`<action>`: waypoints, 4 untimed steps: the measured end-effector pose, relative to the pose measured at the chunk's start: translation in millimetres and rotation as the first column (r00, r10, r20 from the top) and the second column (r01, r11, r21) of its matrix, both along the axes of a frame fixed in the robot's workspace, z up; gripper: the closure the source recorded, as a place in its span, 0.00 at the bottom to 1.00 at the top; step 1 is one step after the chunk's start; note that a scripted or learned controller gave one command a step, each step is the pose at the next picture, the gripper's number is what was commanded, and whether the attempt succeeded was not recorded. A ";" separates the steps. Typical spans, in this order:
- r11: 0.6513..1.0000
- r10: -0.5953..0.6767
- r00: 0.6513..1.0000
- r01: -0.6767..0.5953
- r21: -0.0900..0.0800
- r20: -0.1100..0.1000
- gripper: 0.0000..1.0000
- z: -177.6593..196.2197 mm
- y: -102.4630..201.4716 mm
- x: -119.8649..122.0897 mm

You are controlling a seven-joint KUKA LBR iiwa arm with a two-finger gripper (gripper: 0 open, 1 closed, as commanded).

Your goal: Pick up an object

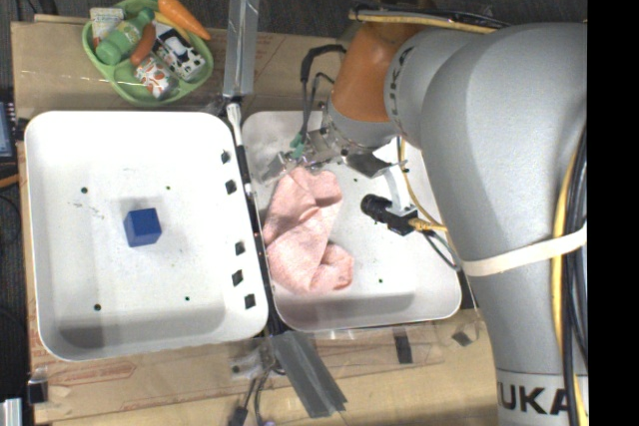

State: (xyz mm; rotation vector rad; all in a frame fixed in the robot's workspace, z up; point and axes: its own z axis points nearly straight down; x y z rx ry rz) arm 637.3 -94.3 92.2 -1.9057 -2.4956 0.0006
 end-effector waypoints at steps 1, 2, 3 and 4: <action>1.000 0.004 1.000 -0.004 -0.001 0.001 0.00 101.1 22.7 9.3; 0.898 0.440 0.898 -0.440 -0.003 0.003 0.00 223.8 52.7 -28.6; 0.879 0.476 0.879 -0.476 0.000 -0.003 0.00 110.8 -3.8 -40.1; 0.879 0.476 0.879 -0.476 0.000 -0.001 0.00 111.4 -3.8 -39.8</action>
